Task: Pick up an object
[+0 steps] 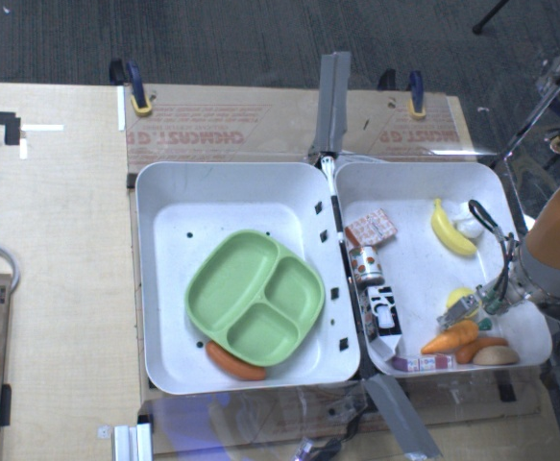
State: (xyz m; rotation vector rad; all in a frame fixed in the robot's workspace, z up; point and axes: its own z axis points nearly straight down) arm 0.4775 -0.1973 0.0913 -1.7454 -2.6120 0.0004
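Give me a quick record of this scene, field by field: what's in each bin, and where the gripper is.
left bin: green tray, sausage at its near edge
right bin: banana, carrot, can, red box, black pack
gripper: low in right bin, just above carrot
arm: enters from right
grasp: nothing seen between fingers

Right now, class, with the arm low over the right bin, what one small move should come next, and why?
Probably a short descent onto the carrot. The gripper sits just above it in the right bin, and nothing shows between its tips. The banana lies farther away, so the carrot looks like the nearest target.
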